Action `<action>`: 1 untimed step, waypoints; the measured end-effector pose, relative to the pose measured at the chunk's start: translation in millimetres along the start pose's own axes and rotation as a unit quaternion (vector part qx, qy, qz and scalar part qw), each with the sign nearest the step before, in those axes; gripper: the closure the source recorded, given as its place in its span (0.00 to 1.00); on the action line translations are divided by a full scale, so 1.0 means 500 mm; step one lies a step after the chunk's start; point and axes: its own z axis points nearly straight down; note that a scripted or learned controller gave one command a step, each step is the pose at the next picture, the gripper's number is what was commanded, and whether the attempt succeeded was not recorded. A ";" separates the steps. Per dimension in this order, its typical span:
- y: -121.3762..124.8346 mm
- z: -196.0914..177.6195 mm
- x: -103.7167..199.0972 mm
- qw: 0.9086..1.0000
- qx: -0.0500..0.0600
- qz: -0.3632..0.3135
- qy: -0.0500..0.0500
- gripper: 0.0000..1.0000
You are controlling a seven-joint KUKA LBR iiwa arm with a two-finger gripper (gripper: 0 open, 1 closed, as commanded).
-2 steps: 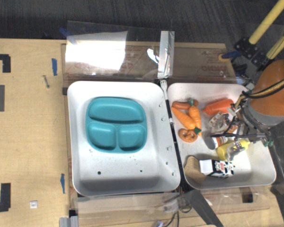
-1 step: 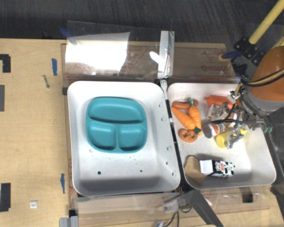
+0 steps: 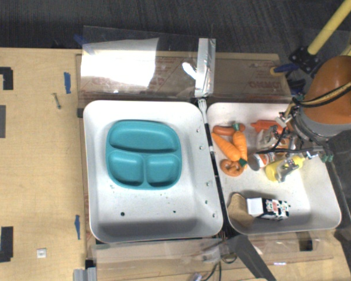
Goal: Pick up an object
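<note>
Orange plastic toy carrots in the right white bin look light, stiff, slick; I'd pinch one mid-body. My claw hovers nearby; its state I cannot tell.

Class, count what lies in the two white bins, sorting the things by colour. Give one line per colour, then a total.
Teal: 1, the divided plate in the left bin
Orange: 3, the carrots in the right bin
Yellow: 1, the small toy
Tan: 1, the pouch
Black and white: 1, the small pack
Total: 7
</note>
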 end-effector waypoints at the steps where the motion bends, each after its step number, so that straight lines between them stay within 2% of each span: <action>1: 0.108 0.033 -0.031 0.996 -0.010 -0.085 0.006 0.00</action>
